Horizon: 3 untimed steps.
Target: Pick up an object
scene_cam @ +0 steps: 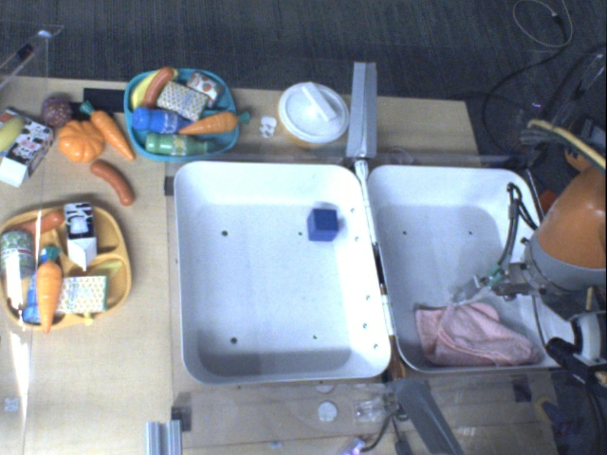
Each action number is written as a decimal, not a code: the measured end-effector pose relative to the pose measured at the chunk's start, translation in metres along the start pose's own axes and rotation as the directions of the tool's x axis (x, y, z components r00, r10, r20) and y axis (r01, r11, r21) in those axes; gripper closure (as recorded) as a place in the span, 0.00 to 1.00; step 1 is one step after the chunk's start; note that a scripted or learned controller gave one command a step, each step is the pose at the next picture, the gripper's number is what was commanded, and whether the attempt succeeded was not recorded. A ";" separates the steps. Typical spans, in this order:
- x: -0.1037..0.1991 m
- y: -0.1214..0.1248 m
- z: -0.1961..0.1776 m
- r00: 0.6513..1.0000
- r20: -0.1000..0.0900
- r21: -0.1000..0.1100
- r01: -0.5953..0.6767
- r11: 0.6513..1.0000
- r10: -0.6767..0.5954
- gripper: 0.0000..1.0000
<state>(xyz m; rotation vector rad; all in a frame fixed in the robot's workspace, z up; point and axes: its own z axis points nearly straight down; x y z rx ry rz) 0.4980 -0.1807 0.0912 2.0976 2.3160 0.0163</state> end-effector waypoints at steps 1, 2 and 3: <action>0.074 0.003 -0.001 0.974 -0.001 -0.002 0.226 0.974 -0.226 0.00; 0.089 0.004 -0.001 0.987 0.001 -0.001 0.159 0.987 -0.159 0.00; 0.090 0.007 -0.013 0.987 0.004 -0.010 0.161 0.987 -0.161 1.00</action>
